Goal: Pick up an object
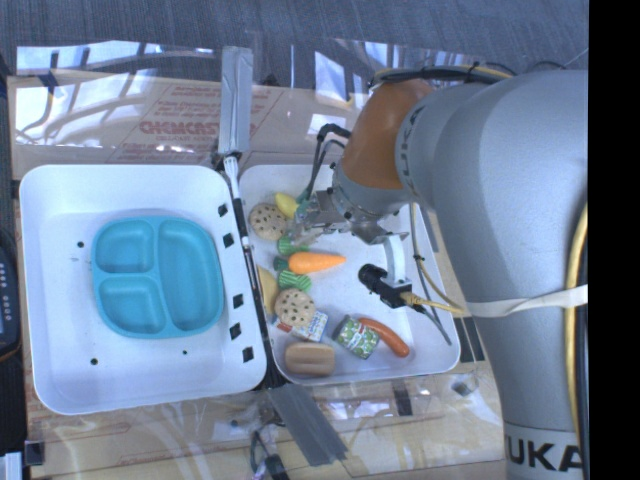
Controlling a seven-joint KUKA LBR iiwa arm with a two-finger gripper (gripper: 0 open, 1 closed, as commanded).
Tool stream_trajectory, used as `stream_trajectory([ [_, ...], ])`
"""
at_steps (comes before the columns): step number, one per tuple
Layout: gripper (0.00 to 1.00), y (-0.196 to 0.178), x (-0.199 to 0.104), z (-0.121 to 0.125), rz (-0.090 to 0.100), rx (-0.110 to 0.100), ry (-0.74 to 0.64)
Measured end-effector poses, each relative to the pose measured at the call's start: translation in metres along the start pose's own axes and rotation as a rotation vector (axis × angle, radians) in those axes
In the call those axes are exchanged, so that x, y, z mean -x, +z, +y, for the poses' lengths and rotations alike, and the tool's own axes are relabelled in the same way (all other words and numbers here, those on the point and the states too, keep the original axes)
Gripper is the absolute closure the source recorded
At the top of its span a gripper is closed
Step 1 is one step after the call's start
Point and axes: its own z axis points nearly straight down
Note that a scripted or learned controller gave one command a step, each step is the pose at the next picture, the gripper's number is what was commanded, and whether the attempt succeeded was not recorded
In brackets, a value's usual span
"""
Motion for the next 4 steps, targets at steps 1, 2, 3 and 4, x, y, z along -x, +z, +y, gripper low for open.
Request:
stream_trajectory([
  [1, 0.0, -0.001, 0.015, -0.068, -0.003, 0.005, -0.297],
  [2, 0.0, 0.0, 0.047, -0.11, -0.003, 0.001, -0.317],
  [3, 1.0, -0.008, 0.047, -0.109, -0.002, 0.0, -0.321],
  [4, 1.0, -0.175, 0.005, -0.082, 0.0, -0.005, -0.087],
])
